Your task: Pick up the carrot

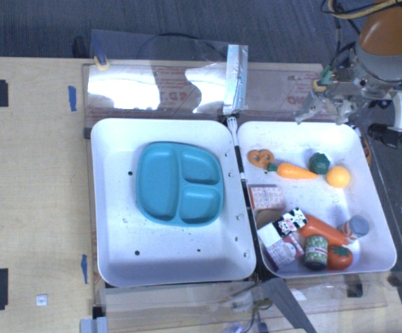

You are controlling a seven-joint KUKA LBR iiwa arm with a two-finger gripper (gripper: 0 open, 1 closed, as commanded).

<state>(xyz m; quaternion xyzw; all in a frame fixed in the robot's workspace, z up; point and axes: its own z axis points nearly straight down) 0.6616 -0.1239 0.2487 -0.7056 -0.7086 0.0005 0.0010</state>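
Orange tapered carrot (296,171) with green tip lying in the right shallow white bin (378,193), far half, between a brown pretzel (260,158) and a yellow round fruit (337,177). Grey metal gripper (328,101) hovering beyond the far rim; jaw spacing impossible to tell. Near-corner clutter overlapping, hard to separate.

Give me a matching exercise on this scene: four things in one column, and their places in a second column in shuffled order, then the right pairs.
Things:
1. carrot
2. blue divided plate
3. pretzel
4. gripper

Places:
A. in the left bin
B. above the far rim of the right bin
C. in the right bin, between the pretzel and the yellow fruit
D. in the right bin, near its far left corner

Pairs: 1-C, 2-A, 3-D, 4-B
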